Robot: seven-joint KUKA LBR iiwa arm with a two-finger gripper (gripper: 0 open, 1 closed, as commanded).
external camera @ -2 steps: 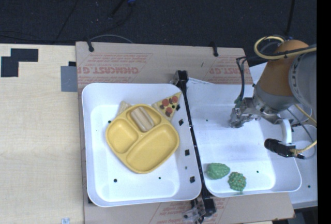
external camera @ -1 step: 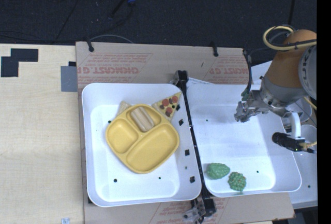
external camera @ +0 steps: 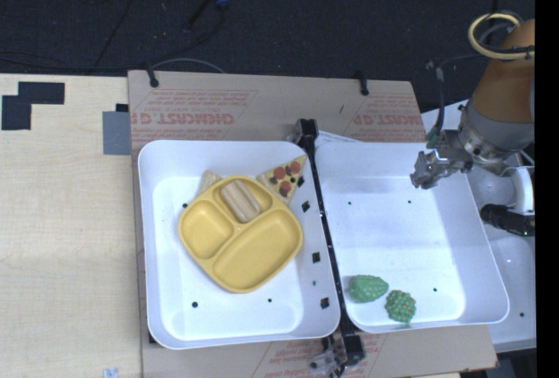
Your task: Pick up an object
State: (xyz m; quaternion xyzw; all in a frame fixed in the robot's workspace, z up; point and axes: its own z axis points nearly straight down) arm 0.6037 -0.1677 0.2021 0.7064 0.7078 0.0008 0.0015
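While the jaws, whose state I cannot tell, hover over the right bin, they must descend to the green toys.

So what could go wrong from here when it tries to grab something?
The pincer hangs near the right bin's far rim, well away from the two green lumps, so it might close on nothing. Those lumps sit close together near the front wall, which could block a clean grip. The pizza slice lies flat against the yellow tray.
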